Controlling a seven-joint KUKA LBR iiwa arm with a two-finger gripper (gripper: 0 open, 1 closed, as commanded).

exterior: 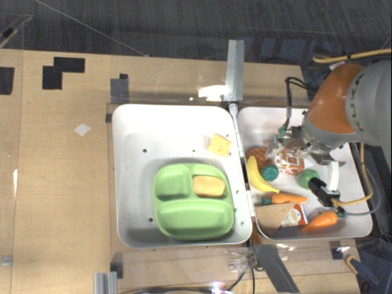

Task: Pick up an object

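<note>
The right bin (358,228) holds a heap of toy food. A yellow banana (258,177) lies along its left wall with a teal ball (270,174) against it. One orange carrot (289,198) lies in the middle and another carrot (320,220) near the front. A red-and-white carton (289,163) sits just under my gripper (288,143), which hangs low over the middle of this bin. A green piece (308,177) lies to the carton's right. Whether the carton is touched cannot be told.
A tan wedge (272,215) and a red-white packet (298,214) lie at the right bin's front. The left bin (131,164) holds a green divided plate (193,204) with a yellow-orange piece (209,186) in one compartment, and a yellow square (219,144) near the dividing wall.
</note>
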